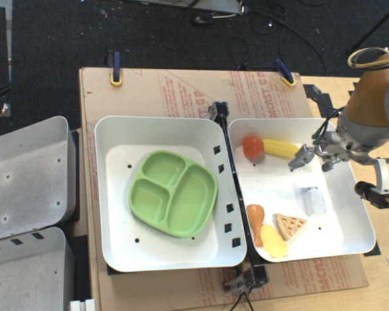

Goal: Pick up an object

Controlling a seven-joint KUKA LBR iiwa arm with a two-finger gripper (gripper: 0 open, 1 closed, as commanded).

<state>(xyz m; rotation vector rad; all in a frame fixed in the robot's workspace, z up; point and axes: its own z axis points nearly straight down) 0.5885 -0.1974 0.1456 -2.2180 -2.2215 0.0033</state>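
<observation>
The right bin holds a red tomato touching a yellow corn cob at its far side. A small translucent grey block lies near the middle. An orange carrot, a yellow lemon and a tan waffle wedge cluster at the near left corner. My gripper hovers over the bin's far right part, just right of the corn's end and above the grey block. It is open, and its spread fingers hold nothing.
A green divided plate lies in the left bin. A black divider with clips runs between the bins. White lids lie off the bench to the left. Cables cross the dark floor behind.
</observation>
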